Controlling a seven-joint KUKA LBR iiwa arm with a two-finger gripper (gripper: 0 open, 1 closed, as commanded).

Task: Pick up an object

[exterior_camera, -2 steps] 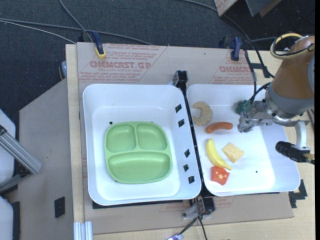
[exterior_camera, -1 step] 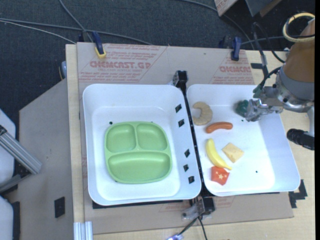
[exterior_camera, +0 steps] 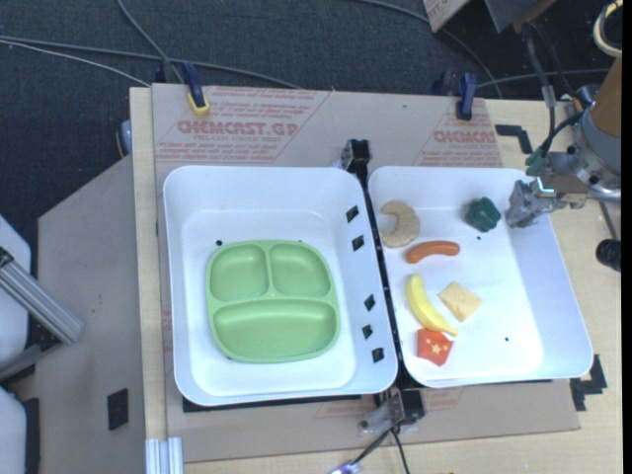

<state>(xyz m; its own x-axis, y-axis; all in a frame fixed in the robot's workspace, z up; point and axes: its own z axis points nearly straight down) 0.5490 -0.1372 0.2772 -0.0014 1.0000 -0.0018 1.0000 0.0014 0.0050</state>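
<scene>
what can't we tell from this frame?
- Pincer, camera view: small and blurred at the right bin's far right rim; finger state unreadable.
- Arm: cut off by the right edge.
- Dark green object beside the pincer: too small to identify; contact unclear.
- Red item: detail too small.

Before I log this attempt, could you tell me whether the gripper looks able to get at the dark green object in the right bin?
Probably yes. The gripper hovers just right of the dark green object, which sits apart from the other food items with nothing lying over it.
</scene>
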